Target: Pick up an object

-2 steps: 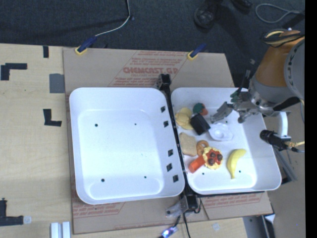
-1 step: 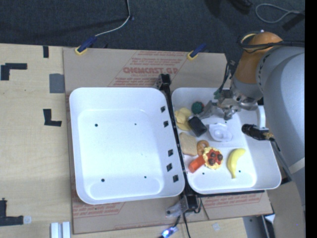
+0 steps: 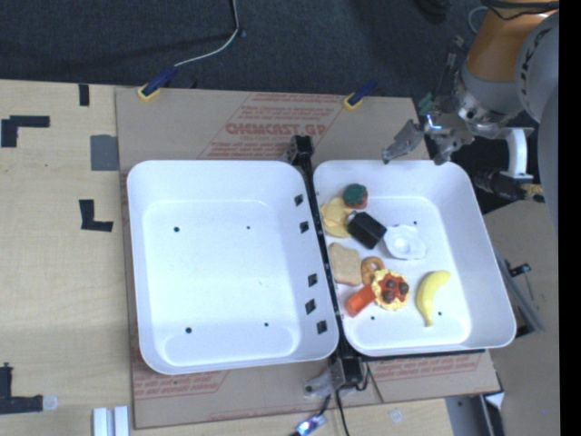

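My gripper (image 3: 419, 148) hangs above the back rim of the right bin (image 3: 472, 243), open with nothing between its fingers. Below it in that bin lie several small toy foods: a red and green round piece (image 3: 355, 193), a black block (image 3: 367, 230), a white cup-like piece (image 3: 404, 242), a yellow banana (image 3: 431, 294), a slice of toast (image 3: 345, 263), a pretzel (image 3: 372, 267), a yellow tart with berries (image 3: 392, 291), an orange carrot piece (image 3: 359, 302) and a pale yellow piece (image 3: 334, 216).
The left bin (image 3: 154, 243) stands beside the right one, joined at a black clipped seam (image 3: 310, 243). Both rest on a cardboard sheet (image 3: 254, 125) on the wooden bench. The grey arm with its orange band (image 3: 508, 34) enters from the upper right.
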`<state>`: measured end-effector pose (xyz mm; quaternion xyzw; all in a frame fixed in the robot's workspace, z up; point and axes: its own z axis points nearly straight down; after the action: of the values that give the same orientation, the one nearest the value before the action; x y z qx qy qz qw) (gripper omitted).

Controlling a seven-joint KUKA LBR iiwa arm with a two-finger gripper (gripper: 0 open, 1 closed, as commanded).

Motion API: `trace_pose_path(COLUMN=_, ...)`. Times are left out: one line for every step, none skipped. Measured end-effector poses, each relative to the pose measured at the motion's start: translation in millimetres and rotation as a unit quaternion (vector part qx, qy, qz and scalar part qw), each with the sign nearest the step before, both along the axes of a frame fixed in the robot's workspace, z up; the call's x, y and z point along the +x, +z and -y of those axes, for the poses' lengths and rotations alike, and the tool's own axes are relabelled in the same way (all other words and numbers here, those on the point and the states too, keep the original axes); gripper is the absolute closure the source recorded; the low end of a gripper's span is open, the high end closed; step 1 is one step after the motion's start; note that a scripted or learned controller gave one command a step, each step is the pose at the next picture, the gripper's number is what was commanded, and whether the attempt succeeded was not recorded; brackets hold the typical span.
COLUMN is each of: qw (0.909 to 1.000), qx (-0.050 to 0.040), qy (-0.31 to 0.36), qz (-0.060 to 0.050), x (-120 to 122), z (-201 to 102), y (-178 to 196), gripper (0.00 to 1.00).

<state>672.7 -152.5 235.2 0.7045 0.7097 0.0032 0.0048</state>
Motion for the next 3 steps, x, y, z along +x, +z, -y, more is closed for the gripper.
trace_pose_path(qw=0.9999, qx=0.0021, qy=-0.002, qz=-0.012, x=-6, z=-16, y=-81, gripper=0.00)
trace_pose_path(qw=1.0000, qx=-0.0016, qy=-0.001, qz=-0.009, x=-5, z=-59, y=-156, gripper=0.00)
trace_pose_path(qw=0.9999, qx=-0.0001, qy=0.000, qz=-0.011, x=-5, z=-60, y=-146, gripper=1.00)
